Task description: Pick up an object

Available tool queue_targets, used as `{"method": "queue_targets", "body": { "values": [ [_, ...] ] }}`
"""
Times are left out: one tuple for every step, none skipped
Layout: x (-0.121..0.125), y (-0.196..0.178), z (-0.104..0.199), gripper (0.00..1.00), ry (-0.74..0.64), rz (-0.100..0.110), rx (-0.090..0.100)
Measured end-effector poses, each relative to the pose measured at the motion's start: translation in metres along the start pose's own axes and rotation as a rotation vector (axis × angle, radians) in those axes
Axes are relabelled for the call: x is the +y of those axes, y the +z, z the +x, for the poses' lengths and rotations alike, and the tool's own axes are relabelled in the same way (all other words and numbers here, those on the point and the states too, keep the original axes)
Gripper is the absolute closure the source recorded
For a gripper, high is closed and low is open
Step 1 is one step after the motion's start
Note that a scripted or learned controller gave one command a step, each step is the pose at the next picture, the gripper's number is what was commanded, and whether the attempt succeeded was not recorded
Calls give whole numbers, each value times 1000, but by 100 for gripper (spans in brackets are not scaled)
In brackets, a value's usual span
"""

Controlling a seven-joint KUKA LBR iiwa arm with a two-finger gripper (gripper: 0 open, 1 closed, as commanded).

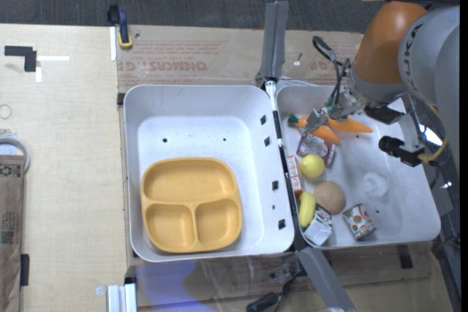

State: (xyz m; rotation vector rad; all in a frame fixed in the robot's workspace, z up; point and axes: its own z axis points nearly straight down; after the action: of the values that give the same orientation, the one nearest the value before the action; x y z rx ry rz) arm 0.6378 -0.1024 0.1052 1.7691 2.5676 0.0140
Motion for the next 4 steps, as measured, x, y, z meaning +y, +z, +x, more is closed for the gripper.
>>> {"method": "queue_targets", "body": {
  "values": [
    [15,-2,-16,0,-22,-9,-4],
    [10,3,-35,0,9,17,11],
    [-18,12,-35,0,73,19,12],
    [-20,0,-36,100,72,27,14]
  ]
}}
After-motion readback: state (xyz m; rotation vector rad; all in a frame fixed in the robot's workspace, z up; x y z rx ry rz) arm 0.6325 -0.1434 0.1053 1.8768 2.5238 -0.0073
